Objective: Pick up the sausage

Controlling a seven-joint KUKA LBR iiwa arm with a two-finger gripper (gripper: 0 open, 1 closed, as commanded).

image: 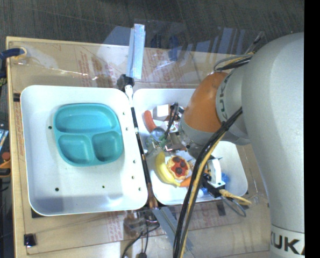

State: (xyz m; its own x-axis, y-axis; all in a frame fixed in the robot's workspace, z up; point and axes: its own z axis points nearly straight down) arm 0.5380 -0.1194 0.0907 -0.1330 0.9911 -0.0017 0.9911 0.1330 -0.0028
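The arm [240, 106] reaches into the right bin [235, 160]. The sausage [148, 120] lies near the bin's left wall. I cannot tell the gripper's state.

Two bins are set side by side on the counter [68, 63]. A divided tray [88, 132] is held in the left bin [36, 187]. In the right bin [232, 160], a sausage [148, 120] lies far-left, a banana [168, 171] nearer, under the arm [246, 101].

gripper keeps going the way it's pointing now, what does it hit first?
Probably the clutter in the right bin. The gripper points down and left from the orange band, toward the bin's left side, where the reddish sausage lies. Depth is unclear from this slant, so contact could be a neighbouring item.
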